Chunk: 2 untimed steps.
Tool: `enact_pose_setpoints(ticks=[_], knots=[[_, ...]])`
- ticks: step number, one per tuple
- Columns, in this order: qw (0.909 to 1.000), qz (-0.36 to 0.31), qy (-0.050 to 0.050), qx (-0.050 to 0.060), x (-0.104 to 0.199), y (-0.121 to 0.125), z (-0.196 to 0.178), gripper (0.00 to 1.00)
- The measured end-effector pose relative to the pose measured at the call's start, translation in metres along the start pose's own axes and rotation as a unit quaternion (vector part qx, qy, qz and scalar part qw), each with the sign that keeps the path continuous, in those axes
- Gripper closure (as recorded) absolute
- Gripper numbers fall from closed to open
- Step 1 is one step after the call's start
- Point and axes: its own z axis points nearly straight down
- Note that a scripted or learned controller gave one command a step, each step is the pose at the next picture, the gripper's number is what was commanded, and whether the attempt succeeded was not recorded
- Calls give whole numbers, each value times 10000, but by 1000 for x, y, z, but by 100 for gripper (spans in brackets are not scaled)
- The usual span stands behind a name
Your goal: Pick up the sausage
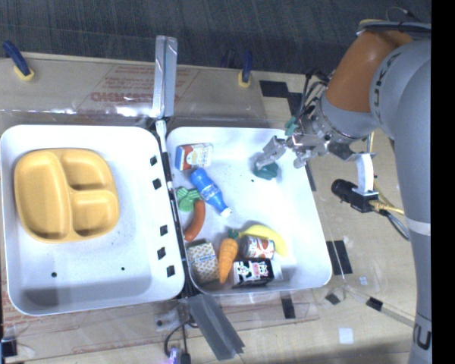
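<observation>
**Sausage waits by the left wall of the right bin**

The sausage (196, 218) lies in the right bin (303, 226), close to its left wall, just near of the blue bottle (210, 190) and beside a green toy (186, 197). It looks small, light and smooth, so it may slip. The middle seems the best place to grab. The pincer (271, 156) hangs at the far right of the bin, over a teal thing (268, 170). I cannot tell whether it is released or clenched.
</observation>
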Motion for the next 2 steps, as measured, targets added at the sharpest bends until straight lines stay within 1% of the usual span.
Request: enact_pose_setpoints(ticks=[1, 2], knots=[[9951, 987, 5, 14, 26, -49, 11, 0], [10000, -21, 1, 5, 82, -39, 107, 0]])
